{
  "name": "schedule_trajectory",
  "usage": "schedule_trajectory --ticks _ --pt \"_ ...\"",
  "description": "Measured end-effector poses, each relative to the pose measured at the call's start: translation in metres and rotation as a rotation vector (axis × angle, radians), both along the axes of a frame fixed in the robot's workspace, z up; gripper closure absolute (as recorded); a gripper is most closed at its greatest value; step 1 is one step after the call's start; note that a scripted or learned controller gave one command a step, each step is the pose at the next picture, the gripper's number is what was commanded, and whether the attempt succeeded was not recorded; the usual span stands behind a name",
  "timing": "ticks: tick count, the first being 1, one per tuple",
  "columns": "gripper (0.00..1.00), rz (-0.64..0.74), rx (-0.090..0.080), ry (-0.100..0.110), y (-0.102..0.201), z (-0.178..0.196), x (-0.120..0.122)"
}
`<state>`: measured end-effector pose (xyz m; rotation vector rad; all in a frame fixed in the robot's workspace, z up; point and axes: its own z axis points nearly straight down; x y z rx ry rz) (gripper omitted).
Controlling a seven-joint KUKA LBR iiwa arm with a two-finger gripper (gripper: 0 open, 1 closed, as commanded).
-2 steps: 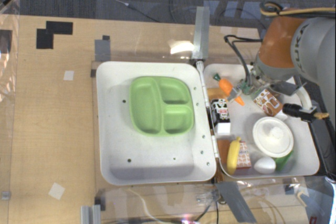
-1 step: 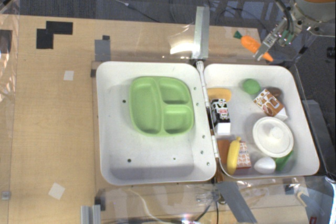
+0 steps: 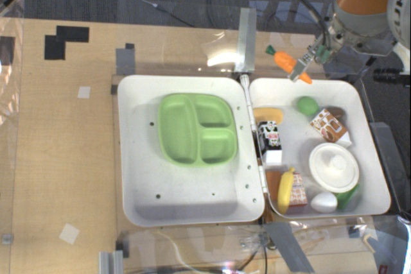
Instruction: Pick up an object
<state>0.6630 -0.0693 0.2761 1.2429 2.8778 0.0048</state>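
Gripper [image 3: 300,68] sits above the right bin's [image 3: 359,94] far rim, at its far-left corner. Fingers pinch the carrot [image 3: 286,63]: orange toy with a green top, clamped between the jaws and lifted clear of the bin, lying tilted, green end pointing away from the bin toward the metal divider post [image 3: 246,40]. Orange tip pokes out below the jaws on the bin side.

Inside the right bin, relative to the carrot:
- green ball [image 3: 307,104] just below it
- brown patterned packet [image 3: 328,124] beyond the ball
- white bowl [image 3: 333,165] with lid further toward the near rim
- yellow piece [image 3: 268,115] and black-and-white carton [image 3: 270,138] along the bin's left wall
- banana [image 3: 285,189] on a red box [image 3: 297,192] at the near-left corner

Left bin [image 3: 137,138] holds a green divided tray [image 3: 196,129], well apart from the carrot.
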Motion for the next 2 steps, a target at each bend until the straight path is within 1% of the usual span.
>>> schedule_trajectory --ticks 1,2 --pt "1.00 0.076 -0.001 0.001 0.009 -0.023 -0.016" --pt "1.00 -0.138 0.002 0.004 0.069 -0.058 -0.044"
